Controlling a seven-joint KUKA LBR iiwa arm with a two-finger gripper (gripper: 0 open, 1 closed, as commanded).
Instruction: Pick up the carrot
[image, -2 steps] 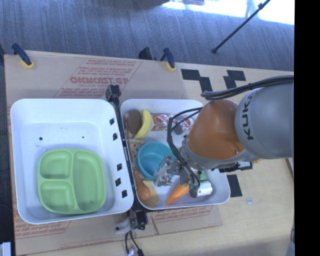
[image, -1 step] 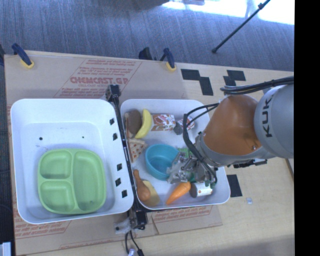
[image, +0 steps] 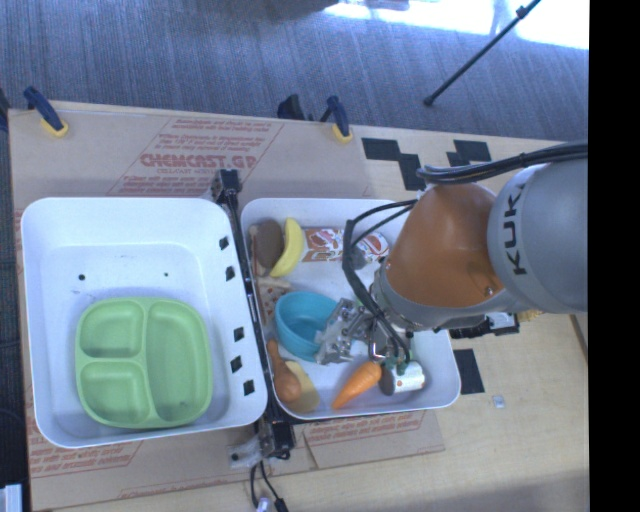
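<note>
The gripper (image: 362, 345) hangs just above the carrot (image: 358, 384) — grip unreadable — and could slip off its taper or nudge the blue bowl (image: 303, 320).

Orange carrot (image: 357, 384), green tray (image: 145, 361)

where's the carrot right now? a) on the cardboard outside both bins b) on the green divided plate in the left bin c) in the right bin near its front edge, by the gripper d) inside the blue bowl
c: the carrot lies on the floor of the right bin near its front edge, just below the gripper, to the right of the blue bowl and well away from the green plate.
</note>
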